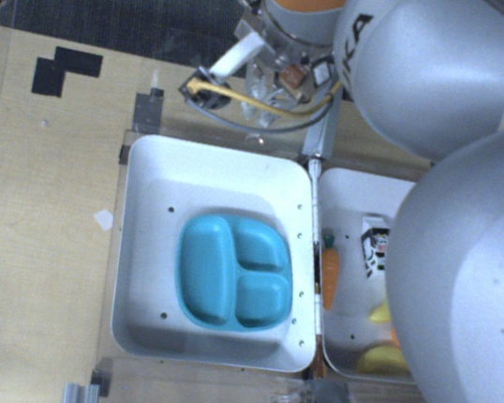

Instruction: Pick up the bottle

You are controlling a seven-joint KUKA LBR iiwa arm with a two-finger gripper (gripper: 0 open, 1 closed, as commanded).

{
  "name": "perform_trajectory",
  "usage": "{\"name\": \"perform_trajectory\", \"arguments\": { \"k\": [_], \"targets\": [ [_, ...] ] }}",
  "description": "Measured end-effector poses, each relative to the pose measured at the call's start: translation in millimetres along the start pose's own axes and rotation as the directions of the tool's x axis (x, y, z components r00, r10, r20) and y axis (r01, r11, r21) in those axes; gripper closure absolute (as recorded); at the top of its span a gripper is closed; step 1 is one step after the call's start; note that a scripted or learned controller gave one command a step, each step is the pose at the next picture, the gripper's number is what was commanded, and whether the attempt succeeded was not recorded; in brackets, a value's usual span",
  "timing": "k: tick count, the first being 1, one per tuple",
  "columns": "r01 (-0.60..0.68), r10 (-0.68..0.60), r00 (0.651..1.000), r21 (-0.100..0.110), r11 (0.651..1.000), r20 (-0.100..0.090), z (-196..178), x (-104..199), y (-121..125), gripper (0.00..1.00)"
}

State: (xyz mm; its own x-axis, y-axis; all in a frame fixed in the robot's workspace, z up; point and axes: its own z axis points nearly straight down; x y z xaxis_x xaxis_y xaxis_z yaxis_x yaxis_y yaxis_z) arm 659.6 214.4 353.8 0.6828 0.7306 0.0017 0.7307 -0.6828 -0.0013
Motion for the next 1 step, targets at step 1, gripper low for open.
{"name": "perform_trajectory", "arguments": {
  "k": [1],
  "targets": [
    [-0.241, 0.241, 0.971, -0.001, 0.971, -0.004, -82.2, 8.6, -20.0, 1.0]
  ]
}}
